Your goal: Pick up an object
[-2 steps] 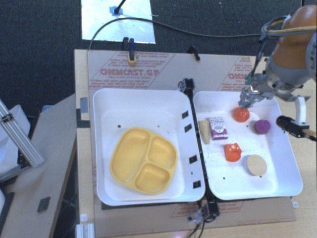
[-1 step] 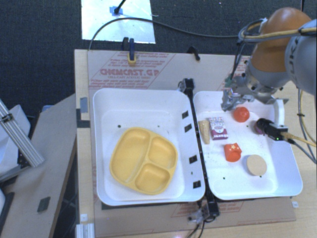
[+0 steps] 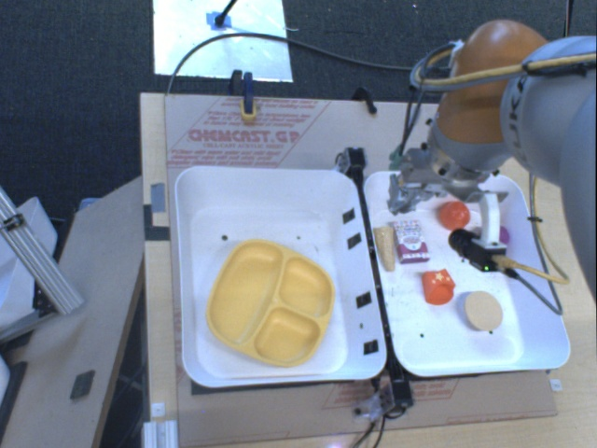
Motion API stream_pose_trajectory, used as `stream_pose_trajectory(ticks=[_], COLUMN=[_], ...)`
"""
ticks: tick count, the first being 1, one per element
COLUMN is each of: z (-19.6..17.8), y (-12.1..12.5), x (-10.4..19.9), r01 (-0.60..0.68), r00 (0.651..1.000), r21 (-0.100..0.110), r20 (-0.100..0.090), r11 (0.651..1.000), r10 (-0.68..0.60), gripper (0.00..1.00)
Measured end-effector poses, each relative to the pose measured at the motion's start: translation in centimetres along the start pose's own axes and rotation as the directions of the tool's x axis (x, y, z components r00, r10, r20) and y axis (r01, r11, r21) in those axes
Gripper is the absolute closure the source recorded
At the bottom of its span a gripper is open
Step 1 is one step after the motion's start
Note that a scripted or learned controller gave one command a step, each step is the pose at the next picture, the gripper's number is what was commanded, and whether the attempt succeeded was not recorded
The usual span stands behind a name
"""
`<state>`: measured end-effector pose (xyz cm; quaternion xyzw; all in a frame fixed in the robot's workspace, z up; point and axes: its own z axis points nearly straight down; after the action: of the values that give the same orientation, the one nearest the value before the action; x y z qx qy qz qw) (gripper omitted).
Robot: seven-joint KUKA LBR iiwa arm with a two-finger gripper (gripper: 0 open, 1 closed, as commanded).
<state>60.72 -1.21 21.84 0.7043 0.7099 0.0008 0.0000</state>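
Arm (image 3: 552, 101) reaches in from 3 o'clock, with the claw (image 3: 407, 197) low over the right bin (image 3: 527, 348), at roughly the bin's 11 o'clock. Claw opening — can't tell from this angle whether it's wide, narrow or on anything.

Pick candidates, all in the right bin:
- carton (image 3: 411, 242), pink and white, directly at the claw's 6 o'clock and very near it; can't tell if they touch
- cone (image 3: 384, 248), tan, lying just beside the carton at its 9 o'clock, along the bin's left wall
- ball (image 3: 454, 215), orange-red, at the carton's 2 o'clock, near the claw's 4 o'clock
- block (image 3: 438, 287), red-orange, at the carton's 5 o'clock, around bin centre
- disc (image 3: 483, 311), tan and round, lying flat at the block's 4 o'clock, close but apart
- purple piece (image 3: 505, 236) toward the bin's 3 o'clock, mostly hidden, so can't identify it

Left bin (image 3: 215, 203) holds a yellow three-compartment tray (image 3: 270, 301), lying flat and skewed, centre to 6 o'clock.

Both bins sit side by side on the counter (image 3: 308, 124), long edges meeting.
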Motion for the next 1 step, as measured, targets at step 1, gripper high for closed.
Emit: stream_pose_trajectory(ticks=[1], z=[0.56], y=[-1.63], x=[5.29], r01=[0.001], r00=[1.000], r21=[0.001], r20=[-0.001], r11=[1.000], r10=[-0.001], gripper=[1.00])
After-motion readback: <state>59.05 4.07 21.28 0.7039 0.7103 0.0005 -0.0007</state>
